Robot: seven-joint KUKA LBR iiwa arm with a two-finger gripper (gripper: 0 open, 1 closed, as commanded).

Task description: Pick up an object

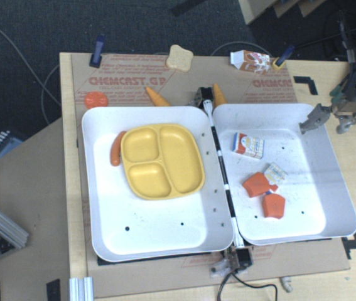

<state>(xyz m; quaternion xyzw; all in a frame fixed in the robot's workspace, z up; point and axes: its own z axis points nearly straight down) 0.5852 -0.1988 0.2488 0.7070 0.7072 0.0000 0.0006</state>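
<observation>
- The surface (71, 168) is a light wooden board carrying a cardboard sheet with red lettering and two shallow white bins side by side.
- The left bin (159, 231) holds a yellow divided plate (162, 160) with three compartments, lying flat toward the bin's upper half.
- The right bin (316, 193) holds four small things, grouped left of its centre.
- The gripper (329, 119) is at the right bin's upper right corner, above the rim; its fingers are spread apart with nothing between them.
- A red sausage (115, 149) lies in the left bin, touching the plate's left edge.
- A small carton (248, 145), white with red and blue print, lies in the right bin's upper left part.
- An orange block (256, 184) lies near the bin's middle, with a second orange block (274, 206) just below it.
- A small pale wrapper (275, 172) lies just beside the upper block.
- Behind the bins on the cardboard lie a slice of bread (179, 57), a crumpled packet (250, 60), two carrots (157, 96) and a red disc (95, 99).
</observation>
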